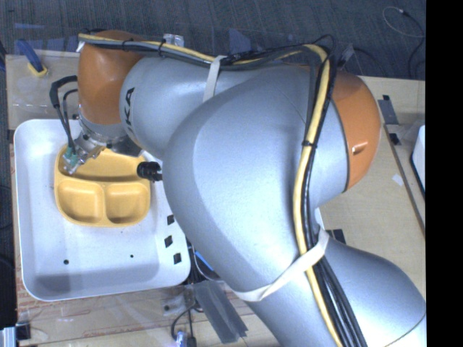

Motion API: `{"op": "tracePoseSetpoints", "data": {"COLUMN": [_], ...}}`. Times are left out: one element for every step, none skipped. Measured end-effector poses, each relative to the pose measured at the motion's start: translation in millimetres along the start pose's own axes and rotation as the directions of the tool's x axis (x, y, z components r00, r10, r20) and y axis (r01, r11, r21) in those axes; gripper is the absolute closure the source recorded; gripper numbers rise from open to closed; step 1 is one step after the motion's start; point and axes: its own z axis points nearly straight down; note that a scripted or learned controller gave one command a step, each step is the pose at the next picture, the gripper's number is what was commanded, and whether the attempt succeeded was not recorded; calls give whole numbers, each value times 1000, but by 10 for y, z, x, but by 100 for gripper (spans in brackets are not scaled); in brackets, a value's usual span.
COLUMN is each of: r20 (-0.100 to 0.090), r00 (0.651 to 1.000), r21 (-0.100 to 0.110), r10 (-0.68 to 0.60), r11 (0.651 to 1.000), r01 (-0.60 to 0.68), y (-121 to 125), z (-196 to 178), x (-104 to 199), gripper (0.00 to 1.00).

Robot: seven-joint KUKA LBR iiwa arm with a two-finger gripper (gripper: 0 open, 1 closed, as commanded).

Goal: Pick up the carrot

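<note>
My arm reaches across from the right and covers most of the bench. Its orange wrist band (pixel 101 78) hangs over the back of the left white bin (pixel 43 266). Below the band, the gripper (pixel 72 159) is low over the far left rim of a yellow tray (pixel 105 201), which has two compartments at its near side. A small green and white part shows at the gripper's tip. The arm hides the back part of the tray and of the bin.
A black knob (pixel 148 170) on the arm sits by the tray's right edge. A blue and yellow tool (pixel 30 56) lies on the bench at the far left. A sliver of the right bin (pixel 419 157) shows past the arm.
</note>
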Motion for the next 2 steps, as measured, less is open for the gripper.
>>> {"op": "tracePoseSetpoints", "data": {"r20": [2,4], "r00": [1000,986], "r21": [-1,3], "r10": [2,-169], "r11": [1000,986], "r01": [-2,169], "y": [-1,72], "z": [-14,-17], "x": [-15,79], "gripper": [0,0]}}
